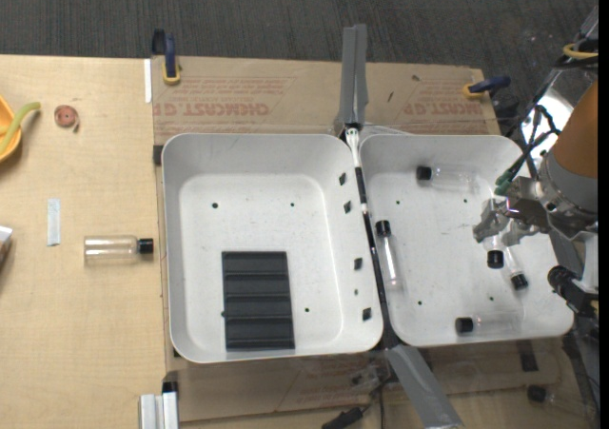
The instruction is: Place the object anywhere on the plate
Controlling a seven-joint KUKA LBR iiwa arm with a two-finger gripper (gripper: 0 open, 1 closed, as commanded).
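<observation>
Two white bins side by side on cardboard. L bin (181,227): black ribbed plate (256,301) lies flat by its near edge, a bit left of centre, w/ nothing on it.

R bin (447,146) holds several small clear vials w/ black caps. One vial (423,173) is near the far edge. A long one (386,254) lies along the bin's left wall, cap toward the far side. Another (464,324) sits at the near edge. Two more caps (495,259) and (519,280) are toward the right edge, close together but apart.

Arm comes in over the R bin's right edge. Gripper (499,224) hangs over the bin's right part, just far-side of the two right-hand caps. It's a blurry grey tangle from this angle, so how wide it stands, or whether it has anything, can't be told. Nearest cap looks prob. just clear of it, not touching.

Outside the bins, on the bench's left part: a clear bottle (114,246) on its side w/ black cap, a small white strip (53,223), a reddish disc (65,116), and a yellow item (9,127) at the left edge.
</observation>
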